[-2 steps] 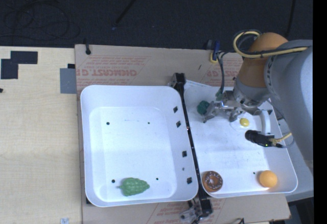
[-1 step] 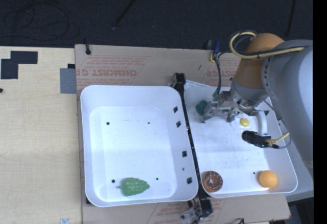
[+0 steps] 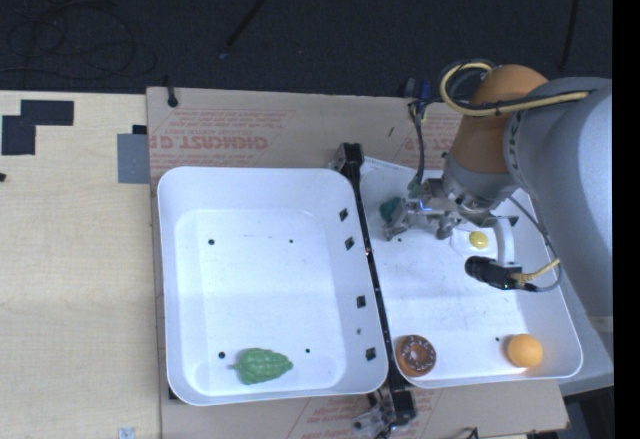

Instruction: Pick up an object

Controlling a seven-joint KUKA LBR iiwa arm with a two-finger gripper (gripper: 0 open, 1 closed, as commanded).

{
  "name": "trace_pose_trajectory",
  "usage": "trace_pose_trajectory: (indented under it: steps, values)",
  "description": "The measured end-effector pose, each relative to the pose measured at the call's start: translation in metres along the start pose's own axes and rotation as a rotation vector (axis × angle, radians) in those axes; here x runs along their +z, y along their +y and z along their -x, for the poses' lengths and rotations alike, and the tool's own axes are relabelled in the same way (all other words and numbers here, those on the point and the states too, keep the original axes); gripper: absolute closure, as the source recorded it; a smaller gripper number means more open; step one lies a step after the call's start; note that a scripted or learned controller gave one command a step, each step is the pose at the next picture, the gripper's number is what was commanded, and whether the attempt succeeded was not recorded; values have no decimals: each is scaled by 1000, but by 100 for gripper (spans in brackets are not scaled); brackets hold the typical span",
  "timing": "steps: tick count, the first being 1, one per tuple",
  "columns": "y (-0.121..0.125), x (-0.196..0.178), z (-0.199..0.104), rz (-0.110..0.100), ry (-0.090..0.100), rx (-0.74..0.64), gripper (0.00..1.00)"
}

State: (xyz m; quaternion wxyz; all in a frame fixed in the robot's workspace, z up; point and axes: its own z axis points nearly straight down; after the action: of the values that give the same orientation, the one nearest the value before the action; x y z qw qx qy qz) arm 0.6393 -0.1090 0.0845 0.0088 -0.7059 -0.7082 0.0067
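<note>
My gripper (image 3: 398, 220) hangs low over the far left part of the right bin (image 3: 450, 312), close to the divider between the bins. A chocolate-glazed donut (image 3: 415, 354) lies at that bin's near left corner. An orange ball (image 3: 523, 351) rests at its near right corner. A small yellow piece (image 3: 479, 239) shows just right of the wrist, partly behind the arm's hardware. A green lumpy object (image 3: 262, 365) lies near the front wall of the left bin (image 3: 200, 197), far from the gripper.
The grey arm with its orange band (image 3: 500, 117) covers the right bin's far right side. A black cable clip (image 3: 493, 273) hangs off the wrist. Both bins rest on cardboard (image 3: 260, 127) atop a wooden bench.
</note>
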Motion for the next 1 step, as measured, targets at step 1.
trace_pose_trajectory:
  steps: [1]
  values:
    - [4, -50, -29, 23, -2, 0, 0]
